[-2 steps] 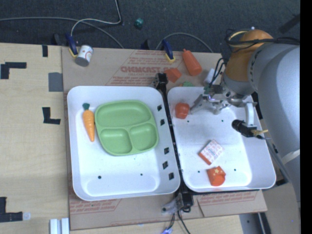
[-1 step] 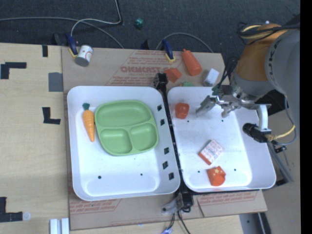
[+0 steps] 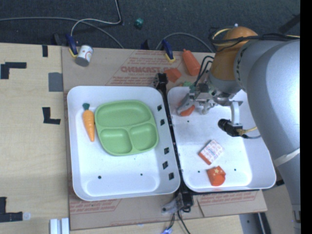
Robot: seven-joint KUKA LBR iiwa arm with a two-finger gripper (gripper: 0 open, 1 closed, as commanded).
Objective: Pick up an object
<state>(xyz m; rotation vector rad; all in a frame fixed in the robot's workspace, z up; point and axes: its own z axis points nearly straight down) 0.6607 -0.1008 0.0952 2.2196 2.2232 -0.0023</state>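
2 white bins sit side by side on the surface (image 3: 34, 130) in the camera view, and you have only this 1 view to judge from. The left bin (image 3: 122, 184) holds 1 green divided plate (image 3: 126, 126) and 1 toy carrot (image 3: 88, 123) lying just beside the plate's left rim. The right bin (image 3: 243, 155) holds 3 loose things: 1 small orange-red piece (image 3: 185, 110) near its upper left corner, 1 red-and-white packet (image 3: 211, 151) toward the middle, and 1 red toy with a yellow mark (image 3: 216, 175) near the front edge.

Your arm (image 3: 273, 91) reaches in from the right, and the tool (image 3: 194, 101) is down at the upper left corner of the right bin, right at the orange-red piece. That piece looks like the object being tried for. It seems to touch the tool's tip, but you cannot tell whether the tool is open or closed, nor whether the piece sits within it.

As a judgement, the reach is done and the grasp and lift are left: nothing is seen raised clear of the bin floor.

Outside the bins you can count 2 orange pieces (image 3: 190, 62) on the cardboard above the right bin, 1 small white can (image 3: 84, 54) at the upper left, and 2 blue clamps (image 3: 72, 45) along the cardboard's far edge.
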